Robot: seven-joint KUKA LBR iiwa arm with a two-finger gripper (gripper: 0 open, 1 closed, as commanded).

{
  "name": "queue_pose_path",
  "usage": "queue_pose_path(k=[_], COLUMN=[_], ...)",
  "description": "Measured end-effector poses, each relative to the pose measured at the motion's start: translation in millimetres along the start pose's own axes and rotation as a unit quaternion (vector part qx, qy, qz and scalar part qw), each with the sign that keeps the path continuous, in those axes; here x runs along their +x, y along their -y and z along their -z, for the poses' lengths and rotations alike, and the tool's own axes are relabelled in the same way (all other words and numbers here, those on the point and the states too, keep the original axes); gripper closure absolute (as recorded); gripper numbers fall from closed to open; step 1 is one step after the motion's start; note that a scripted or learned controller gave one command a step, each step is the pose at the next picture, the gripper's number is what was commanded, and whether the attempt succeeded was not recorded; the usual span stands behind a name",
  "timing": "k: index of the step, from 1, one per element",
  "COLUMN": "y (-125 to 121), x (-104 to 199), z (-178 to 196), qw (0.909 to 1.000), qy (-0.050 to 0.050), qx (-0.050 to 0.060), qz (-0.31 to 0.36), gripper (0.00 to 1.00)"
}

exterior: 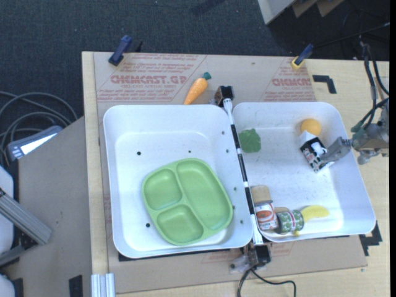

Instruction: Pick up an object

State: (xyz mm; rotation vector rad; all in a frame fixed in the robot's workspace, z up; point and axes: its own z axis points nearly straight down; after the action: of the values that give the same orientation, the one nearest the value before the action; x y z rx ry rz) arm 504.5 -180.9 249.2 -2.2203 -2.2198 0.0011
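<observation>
The right bin (346, 184) holds an orange ball (311, 127), a green leafy piece (250, 140), a small black-and-white object (311, 148), a red-labelled can (265, 213), a green can (288, 221) and a yellow banana (315, 212). My gripper (326, 156) reaches in low from the right edge, its grey tip right beside the black-and-white object and just below the orange ball. Whether it touches that object is unclear. The cans and banana lie near the bin's front wall, well apart from the gripper.
The left bin (124, 135) holds a green divided plate (185, 200). An orange carrot (196, 90) lies on the bench behind the bins. Clamps sit at the back, blue (120, 49) and yellow (302, 55). Cables hang at the right.
</observation>
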Motion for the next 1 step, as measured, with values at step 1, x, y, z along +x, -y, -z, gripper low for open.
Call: queue_pose_path(k=[1], y=[-65.6], x=[-42.3], z=[-112.4], qw=[1.0], qy=[0.001], qx=[0.0], qz=[0.0], gripper=[0.0])
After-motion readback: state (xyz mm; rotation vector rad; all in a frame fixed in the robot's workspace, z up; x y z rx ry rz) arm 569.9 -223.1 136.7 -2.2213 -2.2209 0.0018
